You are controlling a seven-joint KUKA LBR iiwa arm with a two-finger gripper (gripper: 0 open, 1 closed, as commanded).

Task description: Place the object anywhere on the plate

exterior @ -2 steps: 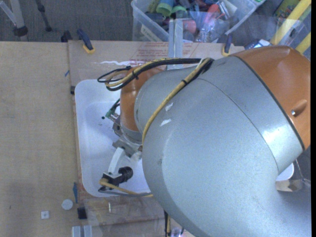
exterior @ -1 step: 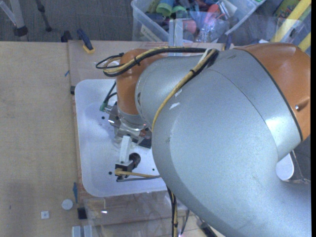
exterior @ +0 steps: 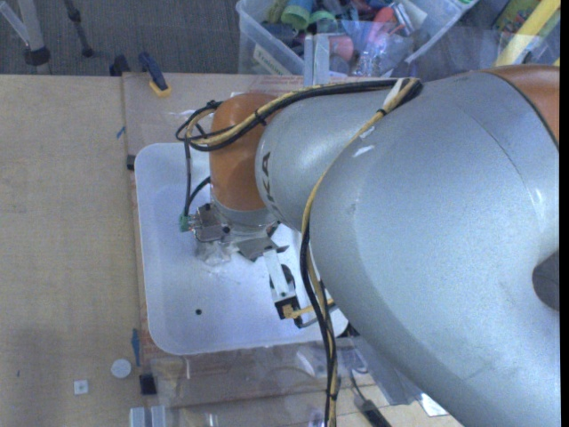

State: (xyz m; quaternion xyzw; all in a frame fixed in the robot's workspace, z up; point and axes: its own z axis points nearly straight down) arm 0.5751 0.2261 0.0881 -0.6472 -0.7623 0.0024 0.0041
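My gripper [exterior: 213, 243] is lowered into the left white bin [exterior: 169, 310], close to its floor near the bin's middle. The orange band [exterior: 236, 163] above the wrist and the big grey arm body [exterior: 427, 238] cover the right part of this bin and the whole right side of the view. A small dark speck [exterior: 198, 310] lies on the bin floor in front of the gripper. Something pale and blurry sits right under the gripper, too unclear to name.
A clear storage box [exterior: 356, 16] of colourful toys stands behind the bins. A blue clamp [exterior: 156, 76] sits at the bench's back left corner. A small white disc [exterior: 120, 368] lies on the wooden bench [exterior: 62, 238] at the front left. Black cables [exterior: 191, 185] hang beside the wrist.
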